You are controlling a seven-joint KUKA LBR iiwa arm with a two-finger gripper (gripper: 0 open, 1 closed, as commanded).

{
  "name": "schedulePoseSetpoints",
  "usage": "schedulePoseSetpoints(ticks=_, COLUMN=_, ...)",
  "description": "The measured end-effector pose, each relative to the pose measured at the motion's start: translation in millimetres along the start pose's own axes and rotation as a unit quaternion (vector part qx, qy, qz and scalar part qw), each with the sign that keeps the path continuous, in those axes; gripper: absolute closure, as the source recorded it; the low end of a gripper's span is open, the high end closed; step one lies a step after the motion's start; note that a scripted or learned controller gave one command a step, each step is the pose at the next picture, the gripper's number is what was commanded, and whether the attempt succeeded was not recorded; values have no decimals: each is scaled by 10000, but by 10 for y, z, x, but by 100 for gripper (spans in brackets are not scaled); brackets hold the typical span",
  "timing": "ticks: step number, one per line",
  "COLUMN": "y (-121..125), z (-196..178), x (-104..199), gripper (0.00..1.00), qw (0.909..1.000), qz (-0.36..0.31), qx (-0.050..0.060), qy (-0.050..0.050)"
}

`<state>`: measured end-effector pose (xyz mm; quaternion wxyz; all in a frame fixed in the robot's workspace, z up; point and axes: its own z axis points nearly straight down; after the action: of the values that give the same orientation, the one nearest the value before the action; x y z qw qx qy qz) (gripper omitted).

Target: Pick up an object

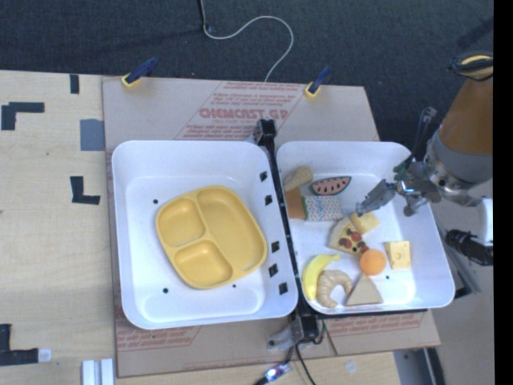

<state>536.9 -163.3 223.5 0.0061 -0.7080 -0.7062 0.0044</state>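
Overhead slanted view of the bench with 2 white bins side by side. The left bin (136, 215) occupies the centre-left of the frame and holds 1 yellow divided plate (211, 236) with 3 compartments. The right bin (429, 283) sits at centre-right and holds the toy food items: a watermelon slice (330, 186) near its upper middle, a speckled block (322, 208) just below that, a pizza slice (349, 237) at its centre, an orange ball (372, 261) touching the pizza's lower right edge, a cheese cube (398, 254) just right of the ball, and a banana (315, 269) beside a croissant (334, 286) at the lower left.

Stage of task: nothing appears lifted; every item lies on the bin floor, so the grasp and the raise both seem left to do.

The arm (469, 127) enters from the right edge of the frame. The gripper (370, 202) points down and to the left over the upper centre of the right bin. Whether the jaws are parted or closed cannot be told from this angle, and no item can be seen between them.

Relation to target: the tip lies just above and to the right of the pizza slice, close to a small yellow piece (366, 221) at that slice's upper edge. Contact cannot be confirmed. These 2 are judged the likeliest candidates; the remaining items lie farther toward the lower part of the bin.
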Motion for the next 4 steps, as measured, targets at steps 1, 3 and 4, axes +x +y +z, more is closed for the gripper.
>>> schedulePoseSetpoints(ticks=1, y=26, z=-70, x=2, gripper=0, qw=10000, qz=-17, qx=-63, qy=-12)
schedulePoseSetpoints(ticks=3, y=169, z=992, x=-109, gripper=0, qw=10000, qz=-21, qx=-50, qy=-14)
schedulePoseSetpoints(ticks=4, y=179, z=1405, x=-98, gripper=0, qw=10000, qz=-23, qx=-72, qy=-16)
